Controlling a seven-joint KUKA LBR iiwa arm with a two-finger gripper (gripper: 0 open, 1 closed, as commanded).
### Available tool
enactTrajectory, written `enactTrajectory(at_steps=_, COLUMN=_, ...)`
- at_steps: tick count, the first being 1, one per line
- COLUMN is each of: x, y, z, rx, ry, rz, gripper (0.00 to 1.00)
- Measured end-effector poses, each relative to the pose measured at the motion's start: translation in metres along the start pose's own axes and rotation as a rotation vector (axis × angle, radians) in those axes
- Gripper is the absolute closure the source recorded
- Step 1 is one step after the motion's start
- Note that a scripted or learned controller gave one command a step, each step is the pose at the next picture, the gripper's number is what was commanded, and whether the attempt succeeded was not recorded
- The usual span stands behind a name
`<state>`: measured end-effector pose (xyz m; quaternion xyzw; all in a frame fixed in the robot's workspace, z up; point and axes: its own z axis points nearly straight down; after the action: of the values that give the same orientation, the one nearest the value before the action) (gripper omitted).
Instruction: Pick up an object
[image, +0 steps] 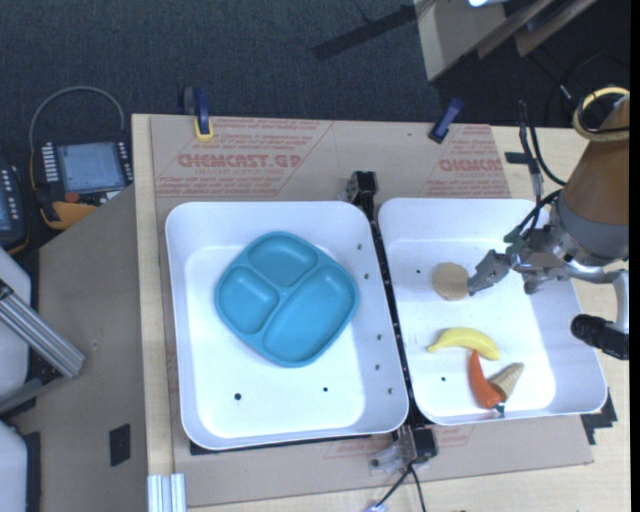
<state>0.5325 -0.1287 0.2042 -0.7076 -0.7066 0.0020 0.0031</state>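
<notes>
One tan round piece (451, 281) just left of gripper (487, 274), touching or nearly; banana (465, 343) below it. Jaw state: cannot tell.

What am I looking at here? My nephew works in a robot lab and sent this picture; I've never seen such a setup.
One camera looks down at a slant on a bench with two shallow white bins. From the right a grey robot arm with an orange band reaches in; its gripper sits just beside a round tan object in the right bin, gripping nothing. That bin also has a toy banana, a carrot and a cone-shaped piece. The left bin holds a blue divided plate.
</notes>
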Motion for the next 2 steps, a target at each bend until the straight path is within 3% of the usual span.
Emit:
enactTrajectory(at_steps=1, x=0.0, y=0.002, z=-0.003, rx=-0.007, ry=-0.001, rz=-0.001, gripper=0.0)
enactTrajectory(at_steps=2, x=-0.003, y=-0.005, z=0.054, rx=-0.005, ry=-0.001, rz=-0.001, gripper=0.0)
